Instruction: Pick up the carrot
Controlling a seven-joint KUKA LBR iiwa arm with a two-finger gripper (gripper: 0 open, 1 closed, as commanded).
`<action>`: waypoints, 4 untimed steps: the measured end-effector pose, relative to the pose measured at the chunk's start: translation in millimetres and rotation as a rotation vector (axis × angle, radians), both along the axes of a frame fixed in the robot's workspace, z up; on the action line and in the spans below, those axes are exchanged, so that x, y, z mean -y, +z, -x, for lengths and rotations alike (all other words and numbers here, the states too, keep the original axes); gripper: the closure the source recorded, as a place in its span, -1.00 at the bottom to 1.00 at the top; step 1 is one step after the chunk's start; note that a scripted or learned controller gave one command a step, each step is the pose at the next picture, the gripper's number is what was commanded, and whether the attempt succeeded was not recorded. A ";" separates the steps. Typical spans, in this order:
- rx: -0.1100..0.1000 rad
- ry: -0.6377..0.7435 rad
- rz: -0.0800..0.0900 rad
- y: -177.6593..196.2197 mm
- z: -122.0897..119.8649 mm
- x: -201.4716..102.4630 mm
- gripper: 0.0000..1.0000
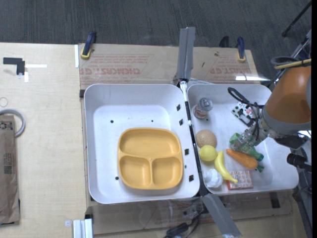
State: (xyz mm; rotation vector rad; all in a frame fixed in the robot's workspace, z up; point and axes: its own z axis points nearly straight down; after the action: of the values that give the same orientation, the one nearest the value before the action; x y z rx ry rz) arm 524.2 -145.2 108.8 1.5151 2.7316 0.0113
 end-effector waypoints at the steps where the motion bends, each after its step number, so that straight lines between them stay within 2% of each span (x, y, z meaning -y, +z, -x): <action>1: -0.001 0.000 0.000 -0.1 0.1 -0.1 -1.00; 2: 0.001 -0.002 0.000 8.8 -0.3 0.3 1.00; 3: 0.000 -0.002 0.000 8.7 -0.3 0.2 -1.00; 4: -0.018 0.023 -0.001 75.3 -16.3 8.5 -1.00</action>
State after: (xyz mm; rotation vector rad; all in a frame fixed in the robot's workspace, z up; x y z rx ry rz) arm 540.5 -153.7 184.0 1.4912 2.7627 -0.0009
